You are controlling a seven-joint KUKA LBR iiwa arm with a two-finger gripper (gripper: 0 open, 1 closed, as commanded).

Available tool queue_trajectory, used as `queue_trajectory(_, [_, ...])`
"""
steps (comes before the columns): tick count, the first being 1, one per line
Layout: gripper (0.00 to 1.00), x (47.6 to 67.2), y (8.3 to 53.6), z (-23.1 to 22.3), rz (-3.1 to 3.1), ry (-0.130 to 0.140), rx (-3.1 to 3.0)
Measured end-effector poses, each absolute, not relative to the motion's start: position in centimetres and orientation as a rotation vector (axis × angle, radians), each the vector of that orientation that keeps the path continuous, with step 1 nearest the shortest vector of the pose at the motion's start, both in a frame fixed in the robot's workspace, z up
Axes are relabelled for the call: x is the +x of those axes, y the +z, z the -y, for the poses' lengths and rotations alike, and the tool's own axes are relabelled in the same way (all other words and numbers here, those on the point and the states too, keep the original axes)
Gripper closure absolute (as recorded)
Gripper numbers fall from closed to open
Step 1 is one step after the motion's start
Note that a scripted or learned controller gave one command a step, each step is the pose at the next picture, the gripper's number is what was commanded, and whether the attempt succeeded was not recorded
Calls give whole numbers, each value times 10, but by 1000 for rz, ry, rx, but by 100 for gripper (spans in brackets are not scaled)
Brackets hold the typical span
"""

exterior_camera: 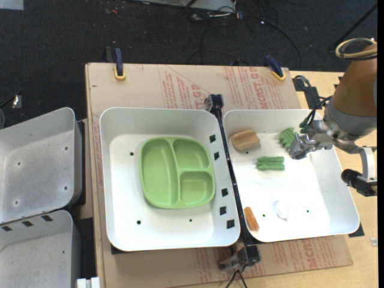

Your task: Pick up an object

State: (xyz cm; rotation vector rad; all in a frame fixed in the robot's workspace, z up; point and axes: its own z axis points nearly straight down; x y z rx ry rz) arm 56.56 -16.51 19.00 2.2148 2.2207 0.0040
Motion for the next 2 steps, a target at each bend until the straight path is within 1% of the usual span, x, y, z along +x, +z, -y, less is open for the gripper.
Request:
queue_trajectory(1, [100, 567, 221, 165, -2222, 3, 2216])
queue_trajectory(2, [100, 566, 231, 115, -2230, 2, 2213])
